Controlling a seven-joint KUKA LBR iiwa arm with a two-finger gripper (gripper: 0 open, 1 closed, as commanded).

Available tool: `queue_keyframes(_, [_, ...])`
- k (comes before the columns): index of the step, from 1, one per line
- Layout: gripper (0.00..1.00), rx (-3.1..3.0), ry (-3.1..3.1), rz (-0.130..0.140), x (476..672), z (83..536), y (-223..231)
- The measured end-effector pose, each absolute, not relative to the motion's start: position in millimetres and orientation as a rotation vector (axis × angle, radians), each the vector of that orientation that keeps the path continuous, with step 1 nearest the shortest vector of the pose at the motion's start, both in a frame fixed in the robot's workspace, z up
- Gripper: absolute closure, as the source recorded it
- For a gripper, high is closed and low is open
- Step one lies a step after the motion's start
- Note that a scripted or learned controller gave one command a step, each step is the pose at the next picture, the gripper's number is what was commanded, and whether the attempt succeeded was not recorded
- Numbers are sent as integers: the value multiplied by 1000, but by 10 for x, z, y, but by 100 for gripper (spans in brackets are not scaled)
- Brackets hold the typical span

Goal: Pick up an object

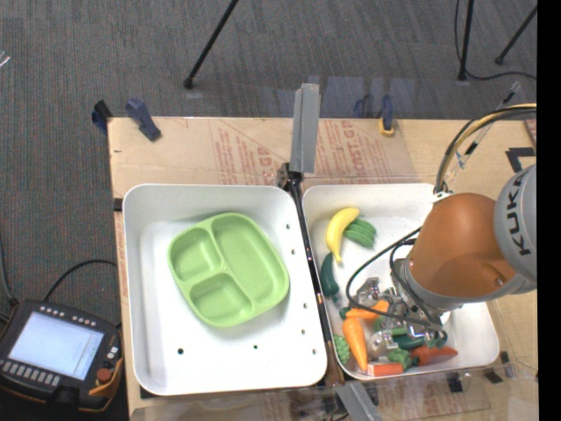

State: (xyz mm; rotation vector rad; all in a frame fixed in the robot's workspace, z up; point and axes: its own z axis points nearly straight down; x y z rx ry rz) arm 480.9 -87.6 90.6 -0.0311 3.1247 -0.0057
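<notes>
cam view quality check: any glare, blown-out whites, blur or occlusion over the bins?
Camera view: lighting even, shadows soft; the left bin reads bright white but its rim stays legible, and the green plate is sharp. In the right bin, the arm's orange band hides part of the toy pile; the end effector is cluttered by cables, the banana crisp.

- We see grey carpet floor [105, 51] around a wooden bench [219, 147].
- Dark tripod legs [215, 33] stand behind it.
- We spot a pendant screen [57, 347] at lower left.
</notes>
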Motion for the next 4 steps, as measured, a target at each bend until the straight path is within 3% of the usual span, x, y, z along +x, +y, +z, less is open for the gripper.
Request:
queue_keyframes(1, [0, -105, 3132, 0, 4848, 887, -888])
queue_keyframes(2, [0, -216, 3132, -1, 5004, 876, -820])
queue_keyframes(3, [0, -333, 3124, 6, 4998, 872, -1740])
queue_keyframes(4, [0, -401, 3115, 6, 4929, 872, -994])
